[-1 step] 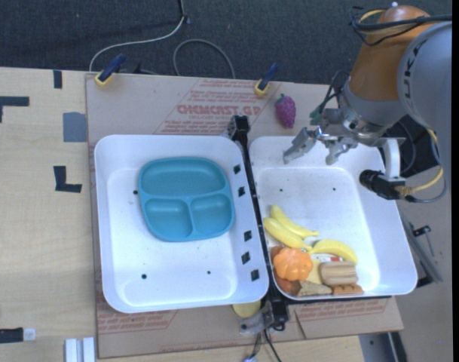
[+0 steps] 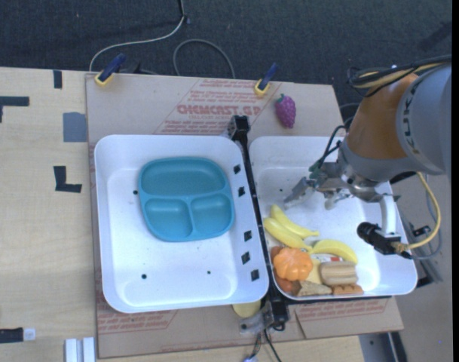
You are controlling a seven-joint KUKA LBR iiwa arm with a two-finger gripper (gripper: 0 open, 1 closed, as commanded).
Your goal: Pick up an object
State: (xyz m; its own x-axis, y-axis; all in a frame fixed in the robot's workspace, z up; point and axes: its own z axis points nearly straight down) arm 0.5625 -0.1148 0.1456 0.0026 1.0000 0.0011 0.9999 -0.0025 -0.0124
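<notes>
Arm (image 2: 399, 119) enters from the right of the frame; gripper (image 2: 313, 191), fingers spread apart, sits right of centre.

Bright even overhead light, soft short shadows, slightly soft focus, mild glare on white bins (image 2: 108, 202)

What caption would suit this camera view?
Gripper hovers over the right bin above toy food; blue tray sits left.

Slanted overhead view of both bins (image 2: 108, 202)
</notes>
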